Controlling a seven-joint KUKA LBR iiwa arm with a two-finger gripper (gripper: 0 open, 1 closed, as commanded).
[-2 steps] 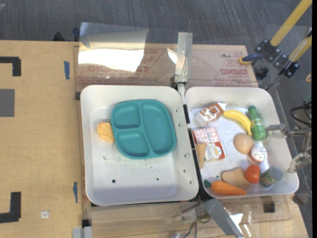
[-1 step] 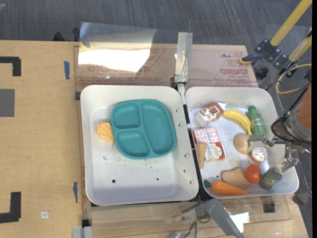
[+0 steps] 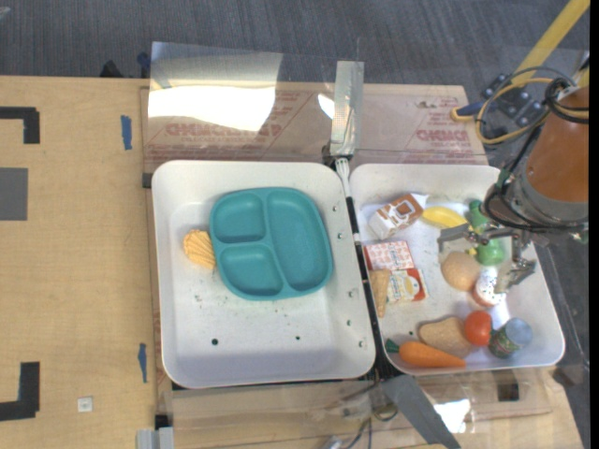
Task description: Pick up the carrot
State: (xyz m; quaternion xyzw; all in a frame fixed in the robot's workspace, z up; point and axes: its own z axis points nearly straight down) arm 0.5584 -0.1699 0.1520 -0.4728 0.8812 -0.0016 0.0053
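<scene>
The carrot lies untouched at the near edge of the right bin, apart from the end effector above the toys farther back, whose grip I cannot tell, so the whole picking seems left to do.

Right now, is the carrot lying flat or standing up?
Lying flat. The carrot rests lengthwise on the floor of the right bin, by its near wall, pointed end toward the right.

A: The carrot looks like smooth, shiny plastic. The teal plate looks smooth but not shiny.

B: The desk looks like dull brown cardboard. The tool is shiny metal.
</scene>
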